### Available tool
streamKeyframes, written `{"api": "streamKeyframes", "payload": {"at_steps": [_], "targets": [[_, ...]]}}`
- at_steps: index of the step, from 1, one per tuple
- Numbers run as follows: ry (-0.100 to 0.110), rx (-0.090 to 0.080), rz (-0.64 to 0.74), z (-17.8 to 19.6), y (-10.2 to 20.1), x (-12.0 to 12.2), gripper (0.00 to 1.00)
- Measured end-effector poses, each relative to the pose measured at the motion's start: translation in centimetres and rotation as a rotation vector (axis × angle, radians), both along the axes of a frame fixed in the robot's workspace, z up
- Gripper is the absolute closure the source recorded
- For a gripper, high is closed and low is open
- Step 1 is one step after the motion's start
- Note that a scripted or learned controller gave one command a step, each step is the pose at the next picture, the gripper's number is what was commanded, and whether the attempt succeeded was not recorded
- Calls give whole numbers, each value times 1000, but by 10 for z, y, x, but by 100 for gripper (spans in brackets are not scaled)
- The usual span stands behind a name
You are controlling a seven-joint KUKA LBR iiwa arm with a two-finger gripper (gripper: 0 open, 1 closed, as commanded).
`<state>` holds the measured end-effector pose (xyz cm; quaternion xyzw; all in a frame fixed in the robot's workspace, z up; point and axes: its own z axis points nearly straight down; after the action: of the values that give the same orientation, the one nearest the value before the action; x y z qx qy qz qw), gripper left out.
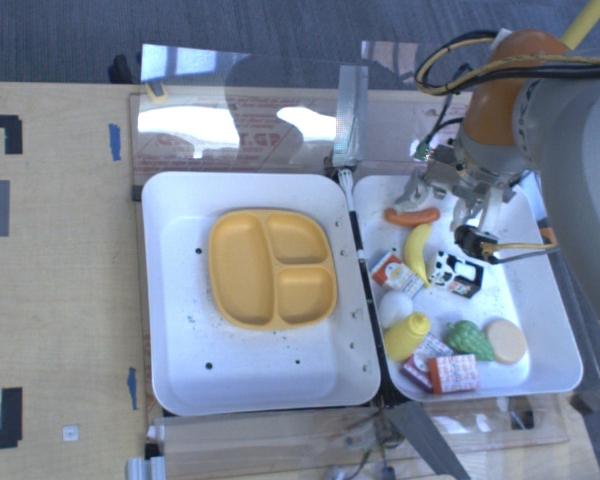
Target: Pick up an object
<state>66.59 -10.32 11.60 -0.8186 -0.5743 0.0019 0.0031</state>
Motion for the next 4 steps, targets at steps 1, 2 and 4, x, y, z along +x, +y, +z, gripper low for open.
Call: {"api": "streamKeyframes", "payload": {"at_steps": [1,2,4], "targets": [[-10,-2,206,-29,10,-32,0],[24,9,-6,-31,-19,-7,0],[-14,-5,271,87,-10,3,100]]}}
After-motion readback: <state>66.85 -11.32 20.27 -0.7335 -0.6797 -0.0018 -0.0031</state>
